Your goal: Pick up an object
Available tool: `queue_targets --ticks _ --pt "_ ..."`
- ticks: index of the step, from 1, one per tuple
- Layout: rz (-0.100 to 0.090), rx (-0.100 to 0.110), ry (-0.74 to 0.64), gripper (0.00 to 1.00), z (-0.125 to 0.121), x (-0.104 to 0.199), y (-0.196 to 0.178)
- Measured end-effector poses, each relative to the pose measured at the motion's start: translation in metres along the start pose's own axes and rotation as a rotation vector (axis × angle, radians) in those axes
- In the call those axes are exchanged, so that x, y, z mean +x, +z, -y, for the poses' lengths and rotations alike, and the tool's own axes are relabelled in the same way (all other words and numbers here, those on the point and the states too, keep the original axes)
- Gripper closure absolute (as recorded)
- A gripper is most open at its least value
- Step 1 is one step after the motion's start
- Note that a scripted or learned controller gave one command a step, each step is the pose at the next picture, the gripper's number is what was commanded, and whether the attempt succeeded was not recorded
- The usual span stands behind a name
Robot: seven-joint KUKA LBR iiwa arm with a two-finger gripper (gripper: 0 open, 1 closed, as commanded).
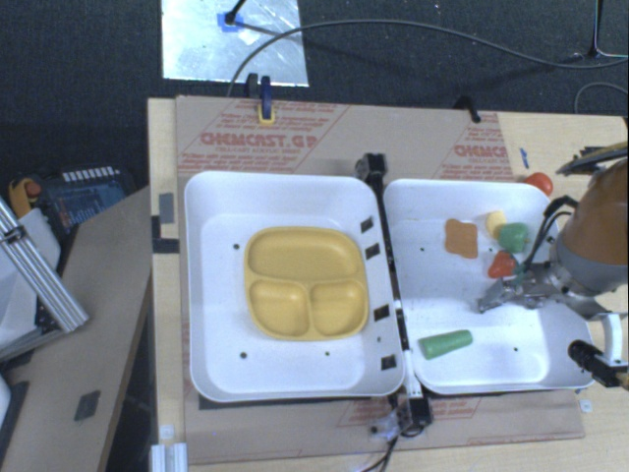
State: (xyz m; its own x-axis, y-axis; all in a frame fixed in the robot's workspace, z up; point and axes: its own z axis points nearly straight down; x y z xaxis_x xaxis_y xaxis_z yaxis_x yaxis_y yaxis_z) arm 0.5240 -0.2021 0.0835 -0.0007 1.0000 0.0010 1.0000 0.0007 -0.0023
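My gripper [494, 297] hangs low over the right bin [432, 209], reaching in from the right, with the orange-banded arm [600, 239] behind it. A small red object [502, 264] lies just above the gripper's tip, very close to it. Further back sit a green round object [512, 233], a yellow piece [495, 220] and an orange block [461, 237]. A green cylinder [444, 342] lies near the bin's front, left of and below the gripper. I see nothing held in the gripper.
The left bin [211, 293] holds a yellow divided plate [303, 281]. A red-orange object [538, 182] sits at the right bin's far right corner. A black clip divider [385, 264] runs between the bins. Cables cross the dark floor behind the bench.
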Motion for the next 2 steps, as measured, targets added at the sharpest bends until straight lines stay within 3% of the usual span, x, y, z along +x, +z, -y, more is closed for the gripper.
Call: queue_targets --ticks 1,2 --pt "0.003 -0.005 0.0 1.0 -0.001 -0.001 -0.014" --pt "0.003 -0.007 -0.002 1.0 0.001 -0.001 -0.057"
